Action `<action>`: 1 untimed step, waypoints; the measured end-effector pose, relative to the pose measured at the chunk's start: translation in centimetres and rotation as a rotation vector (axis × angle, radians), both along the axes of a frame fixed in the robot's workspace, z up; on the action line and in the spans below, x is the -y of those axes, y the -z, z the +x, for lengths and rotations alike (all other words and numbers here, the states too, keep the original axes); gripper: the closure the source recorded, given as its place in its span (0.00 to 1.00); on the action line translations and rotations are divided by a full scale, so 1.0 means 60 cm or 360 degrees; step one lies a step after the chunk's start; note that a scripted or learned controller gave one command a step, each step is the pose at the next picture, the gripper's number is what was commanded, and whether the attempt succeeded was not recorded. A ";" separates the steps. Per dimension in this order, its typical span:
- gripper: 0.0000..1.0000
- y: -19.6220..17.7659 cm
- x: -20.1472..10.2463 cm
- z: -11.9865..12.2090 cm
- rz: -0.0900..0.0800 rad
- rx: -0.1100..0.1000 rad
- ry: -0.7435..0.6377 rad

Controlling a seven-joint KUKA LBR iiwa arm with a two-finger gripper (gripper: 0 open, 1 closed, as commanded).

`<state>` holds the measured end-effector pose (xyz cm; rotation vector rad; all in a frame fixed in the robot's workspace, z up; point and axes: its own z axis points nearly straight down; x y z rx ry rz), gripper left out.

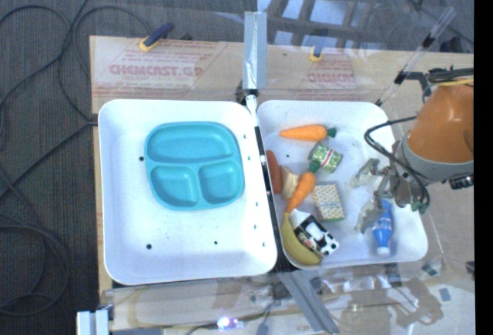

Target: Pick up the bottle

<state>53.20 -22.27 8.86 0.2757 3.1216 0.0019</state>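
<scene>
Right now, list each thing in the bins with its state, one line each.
bottle: lying in the right bin, not gripped.
gripper: above the right bin, beside the bottle.
blue tray: flat in the left bin.
two carrots: lying down.
banana: at the right bin's near edge.

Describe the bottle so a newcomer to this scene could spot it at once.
Start at the right-hand white bin, the one crowded with toy food. Go to its near right corner, just below the claw. The bottle lies there, small and clear with blue on it, apart from the orange carrots and the boxes nearer the divider.
</scene>
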 end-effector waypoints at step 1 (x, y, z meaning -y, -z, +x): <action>0.00 -0.038 -0.003 0.043 0.0004 -0.0011 0.0041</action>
